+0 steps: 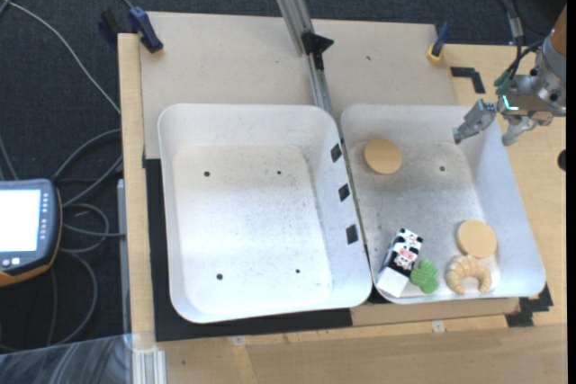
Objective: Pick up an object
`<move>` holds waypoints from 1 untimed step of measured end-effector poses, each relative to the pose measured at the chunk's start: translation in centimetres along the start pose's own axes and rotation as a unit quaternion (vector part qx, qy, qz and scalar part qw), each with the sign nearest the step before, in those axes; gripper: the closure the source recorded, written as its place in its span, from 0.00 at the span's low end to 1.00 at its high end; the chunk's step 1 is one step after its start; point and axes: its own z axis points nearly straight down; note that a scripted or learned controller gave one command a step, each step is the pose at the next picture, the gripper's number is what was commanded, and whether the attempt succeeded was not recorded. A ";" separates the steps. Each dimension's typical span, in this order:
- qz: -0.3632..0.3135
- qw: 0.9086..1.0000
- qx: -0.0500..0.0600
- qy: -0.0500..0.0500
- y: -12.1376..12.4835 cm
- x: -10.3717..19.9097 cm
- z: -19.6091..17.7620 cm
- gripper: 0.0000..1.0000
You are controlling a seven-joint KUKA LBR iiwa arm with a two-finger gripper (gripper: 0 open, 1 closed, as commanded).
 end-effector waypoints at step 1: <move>-0.001 1.000 -0.002 -0.001 0.0 0.0 -0.2 0.00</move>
